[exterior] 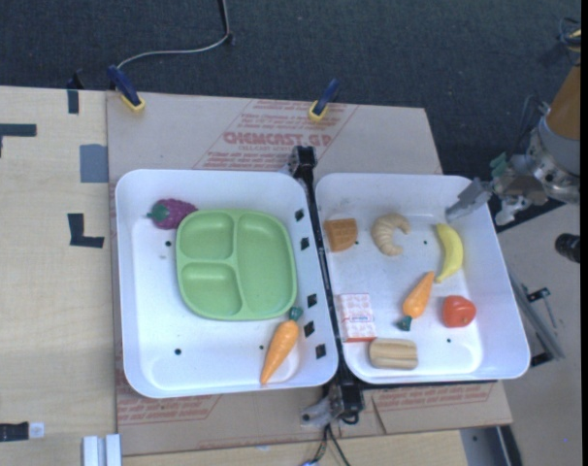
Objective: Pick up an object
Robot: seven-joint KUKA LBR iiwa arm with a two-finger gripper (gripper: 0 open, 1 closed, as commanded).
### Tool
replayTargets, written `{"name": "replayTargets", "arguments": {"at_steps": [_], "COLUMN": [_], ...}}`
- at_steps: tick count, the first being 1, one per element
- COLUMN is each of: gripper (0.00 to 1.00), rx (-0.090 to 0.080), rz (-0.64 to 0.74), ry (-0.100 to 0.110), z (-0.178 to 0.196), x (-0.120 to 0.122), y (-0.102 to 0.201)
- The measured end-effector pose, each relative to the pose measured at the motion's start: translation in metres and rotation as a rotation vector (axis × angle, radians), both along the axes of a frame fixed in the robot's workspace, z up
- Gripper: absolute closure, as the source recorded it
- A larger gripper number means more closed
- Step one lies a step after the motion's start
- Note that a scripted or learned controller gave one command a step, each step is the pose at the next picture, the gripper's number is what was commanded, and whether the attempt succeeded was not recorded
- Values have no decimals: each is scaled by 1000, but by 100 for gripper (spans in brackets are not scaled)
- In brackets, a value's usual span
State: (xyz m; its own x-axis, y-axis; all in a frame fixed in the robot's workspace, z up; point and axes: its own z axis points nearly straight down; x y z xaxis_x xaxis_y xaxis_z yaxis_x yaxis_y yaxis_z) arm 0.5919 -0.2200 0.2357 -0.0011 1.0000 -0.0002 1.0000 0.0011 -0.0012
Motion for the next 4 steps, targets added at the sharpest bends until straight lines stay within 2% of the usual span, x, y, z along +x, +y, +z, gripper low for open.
{"name": "replayTargets", "arguments": {"at_steps": [1,2,3,4], "gripper": [0,0,100,100], "rx": [0,-3,-5,1], "rz": [0,-1,-2,1], "ry": [-2,-6,-8,-2], "z": [-147,-149,-139,-65], "x": [-50,-106,-105,-36], "y": [3,21,20,85]}}
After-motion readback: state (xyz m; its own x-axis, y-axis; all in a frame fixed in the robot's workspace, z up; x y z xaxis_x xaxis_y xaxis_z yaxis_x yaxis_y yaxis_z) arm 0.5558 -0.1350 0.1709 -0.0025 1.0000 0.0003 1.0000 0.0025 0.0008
